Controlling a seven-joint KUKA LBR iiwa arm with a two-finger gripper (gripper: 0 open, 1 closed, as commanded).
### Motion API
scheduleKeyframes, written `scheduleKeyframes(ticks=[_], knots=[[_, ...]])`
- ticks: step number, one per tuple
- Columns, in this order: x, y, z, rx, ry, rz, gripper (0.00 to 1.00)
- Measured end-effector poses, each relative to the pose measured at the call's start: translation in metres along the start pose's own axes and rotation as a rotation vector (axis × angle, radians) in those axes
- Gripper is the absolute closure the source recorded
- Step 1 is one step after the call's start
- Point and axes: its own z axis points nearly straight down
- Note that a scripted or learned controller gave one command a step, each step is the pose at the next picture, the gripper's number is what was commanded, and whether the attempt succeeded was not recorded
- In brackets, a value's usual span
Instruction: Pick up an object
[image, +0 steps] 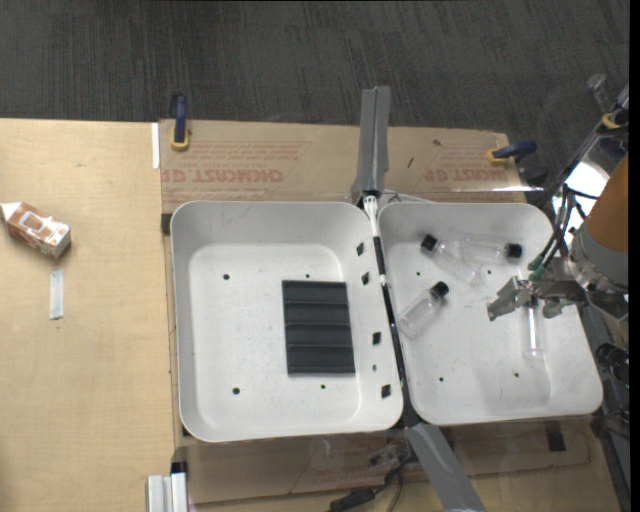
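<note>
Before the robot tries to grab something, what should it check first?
1. Something to grab in the right bin: ok. Clear bottles with black caps lie there, one at, others near.
2. Gripper over that bin: ok, it hangs above its right side.
3. A thing between the fingers already: cannot tell, the view is too small.
4. Clear tube just below the gripper: ok, closest target.
5. Bottles lying apart: not ok at the top, where they crowd together.
6. Black ribbed block in the left bin: ok, far from the arm's path.
</note>
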Motion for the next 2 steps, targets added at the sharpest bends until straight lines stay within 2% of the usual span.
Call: scheduleKeyframes(ticks=[1,2], knots=[[-0.04,0.058,0.064,0.0,0.0,-0.108,0.0],[-0.039,0.131,0.112,-0.002,-0.001,-0.108,0.0]])
